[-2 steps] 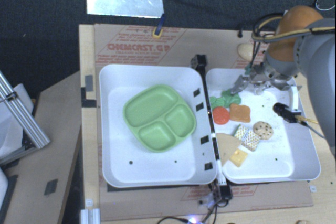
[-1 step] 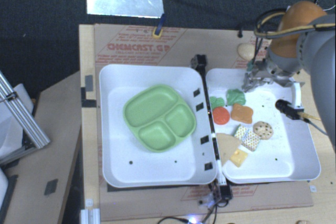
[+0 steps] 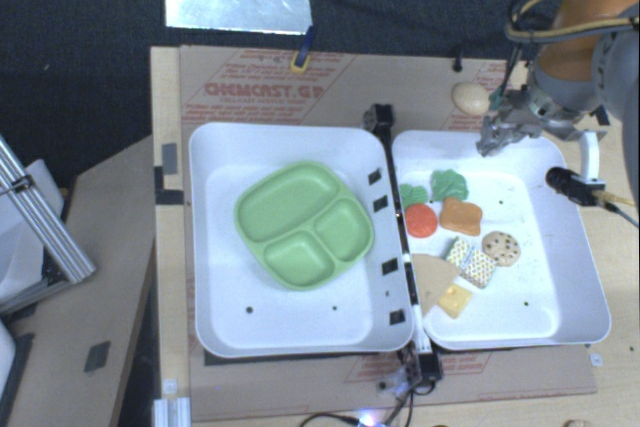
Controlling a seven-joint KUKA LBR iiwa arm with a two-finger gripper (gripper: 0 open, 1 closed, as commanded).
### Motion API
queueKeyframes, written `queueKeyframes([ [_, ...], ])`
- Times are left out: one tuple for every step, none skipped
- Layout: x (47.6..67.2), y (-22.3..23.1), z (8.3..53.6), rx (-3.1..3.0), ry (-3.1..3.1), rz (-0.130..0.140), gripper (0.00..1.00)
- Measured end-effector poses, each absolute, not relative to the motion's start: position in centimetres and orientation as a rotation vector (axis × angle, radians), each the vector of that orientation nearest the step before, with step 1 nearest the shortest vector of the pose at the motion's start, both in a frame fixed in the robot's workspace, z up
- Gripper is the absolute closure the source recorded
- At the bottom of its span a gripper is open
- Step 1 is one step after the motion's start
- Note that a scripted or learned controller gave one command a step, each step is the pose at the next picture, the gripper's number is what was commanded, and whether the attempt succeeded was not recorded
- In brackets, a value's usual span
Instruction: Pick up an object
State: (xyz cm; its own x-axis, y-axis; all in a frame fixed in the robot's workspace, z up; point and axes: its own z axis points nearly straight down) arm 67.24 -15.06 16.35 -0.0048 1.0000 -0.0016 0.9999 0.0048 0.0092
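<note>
The right bin (image 3: 560,305) holds a cluster of toy food: a green broccoli piece (image 3: 449,183), a red tomato slice (image 3: 421,221), an orange bread-like piece (image 3: 461,215), a chocolate-chip cookie (image 3: 500,247), a checkered wafer (image 3: 473,264), a tan wedge (image 3: 432,270) and a yellow cheese cube (image 3: 455,300). My gripper (image 3: 497,139) hangs over the far edge of the right bin, above and behind the food, apart from every piece. Nothing shows between its fingers.
The left bin (image 3: 215,315) carries a green three-compartment plate (image 3: 303,224). A beige egg-shaped object (image 3: 469,97) lies on the cardboard behind the right bin, just left of the gripper. A black divider (image 3: 393,215) runs between the bins.
</note>
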Motion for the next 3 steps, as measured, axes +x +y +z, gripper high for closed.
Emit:
queueKeyframes([
  [68.1, -14.3, 21.5, 2.209, 2.224, 0.008, 1.00],
  [68.2, -14.3, 22.6, 2.212, 2.226, 0.004, 1.00],
  [65.3, -11.1, 22.7, 2.213, 2.230, 0.001, 1.00],
])
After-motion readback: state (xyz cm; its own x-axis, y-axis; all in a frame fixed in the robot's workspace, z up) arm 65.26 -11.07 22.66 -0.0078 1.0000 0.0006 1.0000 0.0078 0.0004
